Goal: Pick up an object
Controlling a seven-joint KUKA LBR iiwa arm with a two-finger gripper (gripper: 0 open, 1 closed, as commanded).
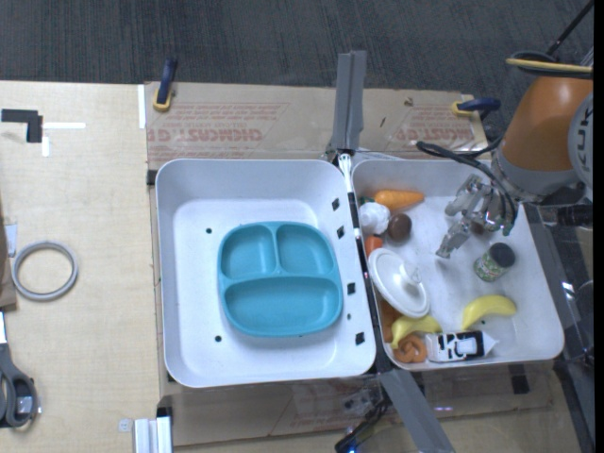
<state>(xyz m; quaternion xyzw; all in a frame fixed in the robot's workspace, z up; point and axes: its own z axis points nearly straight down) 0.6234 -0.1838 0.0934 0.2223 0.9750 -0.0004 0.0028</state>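
Note:
My gripper [446,230] hangs over the middle of the right bin [543,281], open, with nothing between its fingers. It points down and to the left at bare bin floor. Just to its right stands a small dark-lidded jar [493,262]. A banana [489,308] lies below the jar. To the gripper's left are a brown ball [400,226], a white ball [374,217] and an orange carrot [398,198]. A white dish-like piece [398,283] lies lower left of it.
The left bin [179,281] holds a blue divided plate [280,278]. Along the right bin's front edge lie a white bottle with a black label [461,345], a yellow piece [415,327] and an orange piece [408,350]. A grey ring [42,269] rests on the bench at left.

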